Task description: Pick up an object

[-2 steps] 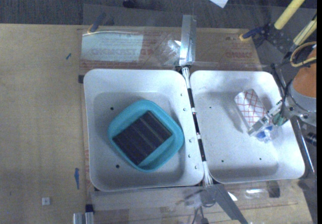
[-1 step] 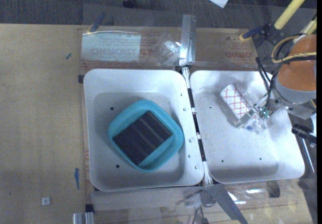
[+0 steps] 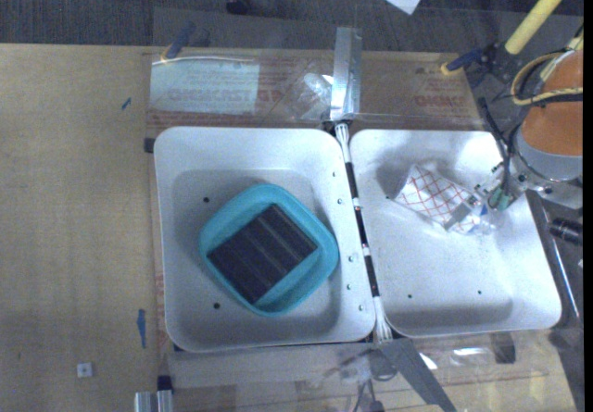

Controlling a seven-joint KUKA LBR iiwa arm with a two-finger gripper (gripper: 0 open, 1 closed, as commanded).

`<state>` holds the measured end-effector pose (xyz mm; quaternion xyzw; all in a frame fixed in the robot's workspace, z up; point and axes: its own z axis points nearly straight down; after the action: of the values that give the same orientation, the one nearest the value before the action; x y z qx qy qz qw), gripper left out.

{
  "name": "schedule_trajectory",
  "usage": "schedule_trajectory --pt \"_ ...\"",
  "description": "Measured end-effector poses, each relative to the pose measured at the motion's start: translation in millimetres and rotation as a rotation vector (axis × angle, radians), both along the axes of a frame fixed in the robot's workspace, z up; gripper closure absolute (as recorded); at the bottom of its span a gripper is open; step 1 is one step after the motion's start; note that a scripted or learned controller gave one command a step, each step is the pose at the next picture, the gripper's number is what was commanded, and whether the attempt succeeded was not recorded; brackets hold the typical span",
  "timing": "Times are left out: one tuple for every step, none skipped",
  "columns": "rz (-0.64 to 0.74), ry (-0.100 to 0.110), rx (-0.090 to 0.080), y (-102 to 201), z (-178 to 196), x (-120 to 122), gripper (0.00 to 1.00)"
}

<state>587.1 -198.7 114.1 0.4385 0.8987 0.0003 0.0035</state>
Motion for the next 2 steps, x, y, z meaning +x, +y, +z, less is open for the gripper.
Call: schedule_trajectory --pt "0.100 0.007 0.001 74.2 -26.2 47.8 0.00" --pt "0.099 0.003 0.001 73.9 -15.3 49.0 1.00"
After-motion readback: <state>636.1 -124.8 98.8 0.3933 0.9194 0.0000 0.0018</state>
